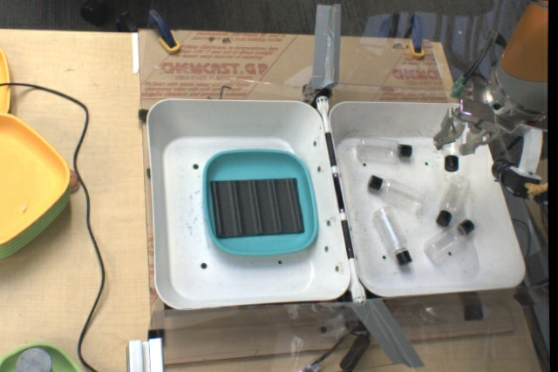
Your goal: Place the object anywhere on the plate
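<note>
Pincer [459, 133] hangs at the right bin's [488, 276] far right, whether open or shut I cannot tell, a vial [451, 162] just below it, so I must carry left to the plate [259, 201] in the left bin [174, 213].

Red print reading "CHEMCAST GP" stands on the brown paper-covered sheet [261, 65] behind the bins, repeating fainter along its top edge and, too small to make out, near its right end.
</note>
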You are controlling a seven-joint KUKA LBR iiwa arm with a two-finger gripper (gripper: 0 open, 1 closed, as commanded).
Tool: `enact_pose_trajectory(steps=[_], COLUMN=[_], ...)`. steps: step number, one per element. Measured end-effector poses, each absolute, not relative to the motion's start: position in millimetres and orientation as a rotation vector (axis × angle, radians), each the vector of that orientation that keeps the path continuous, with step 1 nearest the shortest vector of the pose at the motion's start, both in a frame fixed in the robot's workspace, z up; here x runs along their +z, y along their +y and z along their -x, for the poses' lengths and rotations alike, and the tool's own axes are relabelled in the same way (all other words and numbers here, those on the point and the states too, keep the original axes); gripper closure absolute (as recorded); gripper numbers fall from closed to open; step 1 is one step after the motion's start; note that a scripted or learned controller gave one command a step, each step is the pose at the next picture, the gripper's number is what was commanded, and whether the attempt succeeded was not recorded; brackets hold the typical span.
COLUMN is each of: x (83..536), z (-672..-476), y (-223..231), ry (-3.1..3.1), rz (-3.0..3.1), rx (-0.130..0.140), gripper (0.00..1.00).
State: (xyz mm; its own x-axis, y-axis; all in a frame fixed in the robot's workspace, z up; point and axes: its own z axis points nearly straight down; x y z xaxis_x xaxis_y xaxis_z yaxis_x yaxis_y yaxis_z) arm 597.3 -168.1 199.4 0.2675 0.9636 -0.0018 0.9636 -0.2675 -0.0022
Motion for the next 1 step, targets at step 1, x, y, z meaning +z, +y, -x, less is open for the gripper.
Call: enact_pose_trajectory(steps=[1], x=[199.4], z=[-597.4], y=[-168.1], ry=[-1.901], rz=[2.501], rx=[0.004], gripper=[0.00])
